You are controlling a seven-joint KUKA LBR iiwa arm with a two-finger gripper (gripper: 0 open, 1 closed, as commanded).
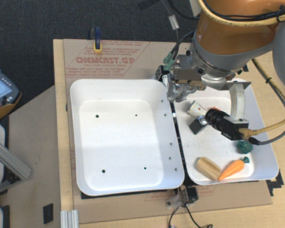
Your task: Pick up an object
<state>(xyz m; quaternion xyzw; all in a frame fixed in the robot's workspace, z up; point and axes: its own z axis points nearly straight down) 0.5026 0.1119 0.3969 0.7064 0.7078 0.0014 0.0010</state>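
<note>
Approach step: pincer (176, 95) low at right bin's (266, 167) far-left corner, grip state cannot be told, nothing seen held; carrot (233, 169) and wooden block (207, 168) lie near front rim, so next reposition over one.

An orange carrot (233, 169) lies beside a tan cylinder (207, 168).

Two white bins (118, 137), one carrot (233, 169), one wooden cylinder (207, 168)

arm (242, 27) cropped by top and right edges, covers right bin's (263, 167) far end, gripper (176, 91) fingertips too small to resolve
</note>
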